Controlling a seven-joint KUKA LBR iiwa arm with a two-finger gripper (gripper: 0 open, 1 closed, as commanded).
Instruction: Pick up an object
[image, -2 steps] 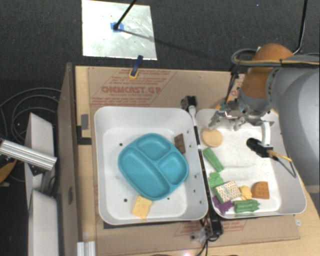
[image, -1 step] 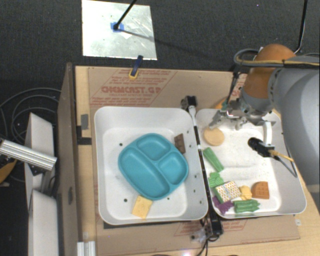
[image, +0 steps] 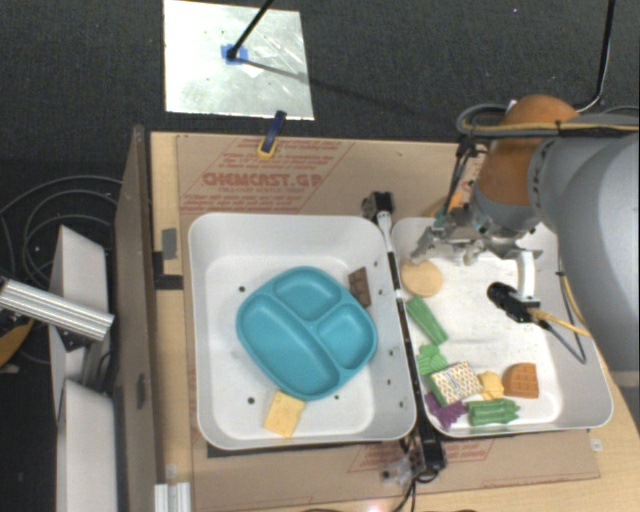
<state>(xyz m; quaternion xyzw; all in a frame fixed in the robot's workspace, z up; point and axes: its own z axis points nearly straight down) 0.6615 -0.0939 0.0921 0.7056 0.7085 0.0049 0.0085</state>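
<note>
Holding 1 blue tray (image: 305, 330), 1 yellow block (image: 283, 413), 1 brown piece (image: 360, 287): left bin (image: 215, 300).

A brown cardboard sheet with red printed letters (image: 262, 178) lay flat on the bench under two shallow white plastic bins (image: 215, 300), which stood side by side and touched along their inner walls. Behind the bench, on the dark floor, lay a shiny square metal plate (image: 238, 62), and a blue and yellow clip (image: 271, 135) sat at the far edge of the cardboard. At the left side, black cables (image: 45, 215) curled near a silver metal bar (image: 55, 308).
</note>
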